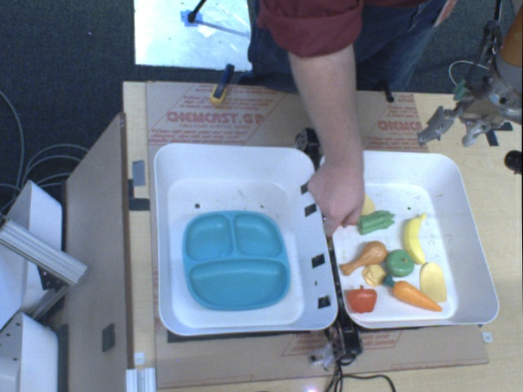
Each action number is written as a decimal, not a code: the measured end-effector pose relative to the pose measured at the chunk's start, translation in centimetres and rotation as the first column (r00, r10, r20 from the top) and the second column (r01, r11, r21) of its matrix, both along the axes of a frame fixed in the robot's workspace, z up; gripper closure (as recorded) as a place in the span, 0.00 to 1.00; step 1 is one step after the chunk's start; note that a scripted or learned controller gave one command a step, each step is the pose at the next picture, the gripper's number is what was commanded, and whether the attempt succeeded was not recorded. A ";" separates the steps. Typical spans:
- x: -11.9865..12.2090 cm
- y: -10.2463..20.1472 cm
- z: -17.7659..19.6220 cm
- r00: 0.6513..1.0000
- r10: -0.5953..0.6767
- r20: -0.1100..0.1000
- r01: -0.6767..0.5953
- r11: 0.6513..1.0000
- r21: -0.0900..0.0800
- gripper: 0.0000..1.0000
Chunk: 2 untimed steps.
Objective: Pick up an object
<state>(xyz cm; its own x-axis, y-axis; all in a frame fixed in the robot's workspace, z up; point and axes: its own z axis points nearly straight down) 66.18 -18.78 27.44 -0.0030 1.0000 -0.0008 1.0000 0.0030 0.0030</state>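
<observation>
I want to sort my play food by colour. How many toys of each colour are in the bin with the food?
Green: 2, the pepper and the round piece
Yellow: 2, the banana and the lemon slice
Orange: 1, the carrot
Red: 1, the tomato
Tan: 1, the drumstick
Total: 7, though a person's hand may hide more.

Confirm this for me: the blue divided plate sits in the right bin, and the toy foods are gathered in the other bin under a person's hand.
Not quite. The camera view shows the blue divided plate in the left bin, not the right. The rest holds: the toy foods, among them a banana and a carrot, are gathered in the other bin, under a person's hand.
</observation>
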 end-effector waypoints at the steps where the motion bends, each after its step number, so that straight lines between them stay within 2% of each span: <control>1: 0.6 -1.9 -9.6 1.000 -0.003 -0.007 0.003 1.000 0.001 0.00; 2: -1.0 -1.8 -18.7 1.000 -0.002 -0.008 0.002 1.000 0.002 0.00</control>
<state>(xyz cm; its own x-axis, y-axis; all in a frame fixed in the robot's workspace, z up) 65.21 -20.54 8.73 -0.0010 1.0000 0.0017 1.0000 0.0011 -0.0051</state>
